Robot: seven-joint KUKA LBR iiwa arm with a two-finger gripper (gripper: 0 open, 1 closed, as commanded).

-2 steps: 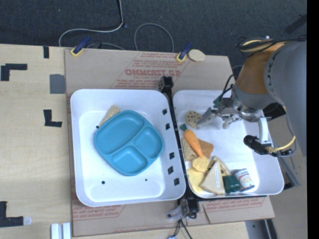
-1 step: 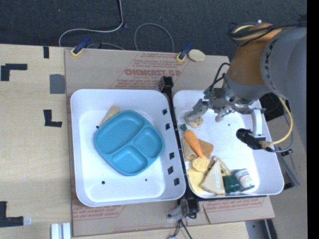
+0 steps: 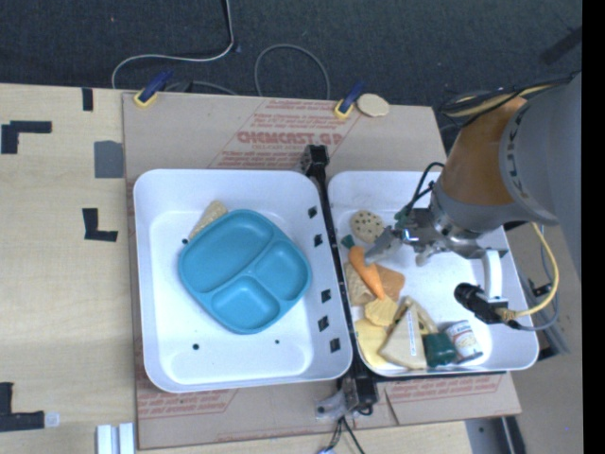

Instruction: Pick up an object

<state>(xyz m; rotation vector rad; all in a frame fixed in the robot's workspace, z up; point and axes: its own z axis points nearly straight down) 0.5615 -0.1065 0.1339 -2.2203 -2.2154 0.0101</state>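
Note:
The right bin (image 3: 510,353) holds a pile of toy food. A round speckled cookie (image 3: 366,223) lies near its left wall, with an orange carrot (image 3: 363,265) just below it. Further toward the front are yellow cheese pieces (image 3: 380,311), a sandwich wedge (image 3: 406,341), a green can (image 3: 440,350) and a small labelled tin (image 3: 463,339). My gripper (image 3: 389,241) is low inside this bin, just right of the cookie and above the carrot. I see nothing held in it.
The left bin (image 3: 161,348) carries a blue divided plate (image 3: 246,270) with a tan cracker (image 3: 207,218) poking out from under its far edge. The arm's orange band (image 3: 477,164) and grey body cover the right bin's far right part. A black cable (image 3: 487,303) loops beside the wrist.

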